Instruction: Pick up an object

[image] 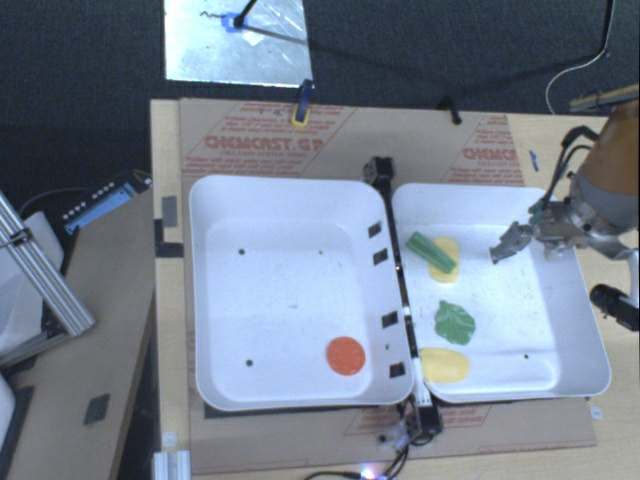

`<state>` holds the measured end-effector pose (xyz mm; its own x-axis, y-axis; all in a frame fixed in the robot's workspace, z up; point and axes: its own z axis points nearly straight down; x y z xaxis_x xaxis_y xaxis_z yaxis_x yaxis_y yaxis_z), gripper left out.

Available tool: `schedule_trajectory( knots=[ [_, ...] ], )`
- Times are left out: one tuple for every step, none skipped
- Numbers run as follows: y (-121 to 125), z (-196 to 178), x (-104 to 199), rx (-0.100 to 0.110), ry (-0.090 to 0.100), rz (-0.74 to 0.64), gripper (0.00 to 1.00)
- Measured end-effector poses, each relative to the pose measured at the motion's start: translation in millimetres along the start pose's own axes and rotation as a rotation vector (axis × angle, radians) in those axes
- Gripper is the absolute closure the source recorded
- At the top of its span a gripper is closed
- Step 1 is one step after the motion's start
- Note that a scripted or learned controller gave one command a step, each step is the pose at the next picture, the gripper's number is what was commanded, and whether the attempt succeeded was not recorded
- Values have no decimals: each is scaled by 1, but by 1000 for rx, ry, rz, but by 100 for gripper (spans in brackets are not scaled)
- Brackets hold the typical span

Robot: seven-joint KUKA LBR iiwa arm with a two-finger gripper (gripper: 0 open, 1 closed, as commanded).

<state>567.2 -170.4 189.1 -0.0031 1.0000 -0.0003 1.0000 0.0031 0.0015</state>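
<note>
Hovering over the right shallow white bin, two-finger gripper at the grey arm's tip, fingers parted, clasping nothing. Below and left: green oblong piece lying across a pale yellow round piece, then a green leafy piece, then a yellow lump. Over in the left white bin, an orange disc.

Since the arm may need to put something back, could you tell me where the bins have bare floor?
Most of the left white bin is bare; just a flat orange disc near its front. The right white bin is crowded along the divider: green block, green leaf, yellow piece. Its right half is free.
</note>
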Motion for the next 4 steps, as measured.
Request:
schedule_trajectory(
  knots=[
    [-54, 109, 37, 6, 3, 3, 0],
    [16, 103, 83, -8, -1, -7, 0],
    [13, 92, 80, -5, 0, -1, 100],
    [14, -102, 82, -18, -2, -3, 100]
  ],
)
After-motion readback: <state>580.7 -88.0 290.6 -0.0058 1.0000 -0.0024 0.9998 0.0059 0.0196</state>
